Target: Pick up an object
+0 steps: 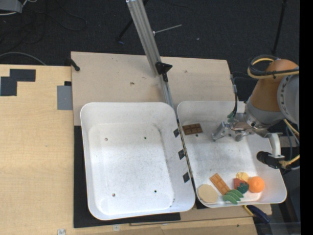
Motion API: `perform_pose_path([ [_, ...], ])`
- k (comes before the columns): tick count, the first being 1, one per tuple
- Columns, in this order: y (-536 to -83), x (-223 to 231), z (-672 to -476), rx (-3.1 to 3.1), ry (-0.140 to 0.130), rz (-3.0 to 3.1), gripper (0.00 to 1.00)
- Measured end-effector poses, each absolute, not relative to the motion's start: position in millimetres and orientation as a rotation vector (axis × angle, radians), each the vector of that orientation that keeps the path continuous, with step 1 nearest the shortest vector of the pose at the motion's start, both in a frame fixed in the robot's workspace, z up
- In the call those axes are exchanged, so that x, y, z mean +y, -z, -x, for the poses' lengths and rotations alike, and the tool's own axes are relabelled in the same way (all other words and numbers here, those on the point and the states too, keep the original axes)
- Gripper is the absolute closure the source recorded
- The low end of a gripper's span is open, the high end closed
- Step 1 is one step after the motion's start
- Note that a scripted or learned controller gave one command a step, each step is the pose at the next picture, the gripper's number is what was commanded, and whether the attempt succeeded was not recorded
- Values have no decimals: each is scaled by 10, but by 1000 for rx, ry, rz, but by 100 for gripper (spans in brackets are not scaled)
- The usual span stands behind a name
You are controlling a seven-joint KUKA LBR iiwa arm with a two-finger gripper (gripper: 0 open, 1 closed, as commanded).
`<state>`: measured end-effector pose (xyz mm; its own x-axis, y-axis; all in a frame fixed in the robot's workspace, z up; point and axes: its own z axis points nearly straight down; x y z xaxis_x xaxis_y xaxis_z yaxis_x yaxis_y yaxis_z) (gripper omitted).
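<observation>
The right white bin [274, 196] holds several toy foods. A brown chocolate bar [191, 129] lies near its far left wall. Along its near edge lie a round cream biscuit [209, 194], an orange wafer [220, 183], a green vegetable [234, 196], a red and a yellow piece [240, 179] and an orange fruit [256, 184]. My gripper [221, 131] hangs low over the far part of this bin, just right of the chocolate bar and apart from it. Nothing shows in its grasp.
The left white bin [93, 131] sits beside the right one, with black clips [181, 153] along their shared wall. A slanted aluminium post [146, 38] rises behind the bins. The arm's orange band [266, 92] and cables stand at the right bin's far right side.
</observation>
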<state>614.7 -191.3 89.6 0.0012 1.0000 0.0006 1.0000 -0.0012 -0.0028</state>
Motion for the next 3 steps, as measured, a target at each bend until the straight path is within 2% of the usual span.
perform_pose_path([
  [1, -1013, -1921, -6148, -2216, -2, 2225, 100],
  [2, -1611, -1873, -6103, -2223, 3, 2225, 100],
  [3, -2052, -1924, -6144, -2223, 2, 2224, 100],
])
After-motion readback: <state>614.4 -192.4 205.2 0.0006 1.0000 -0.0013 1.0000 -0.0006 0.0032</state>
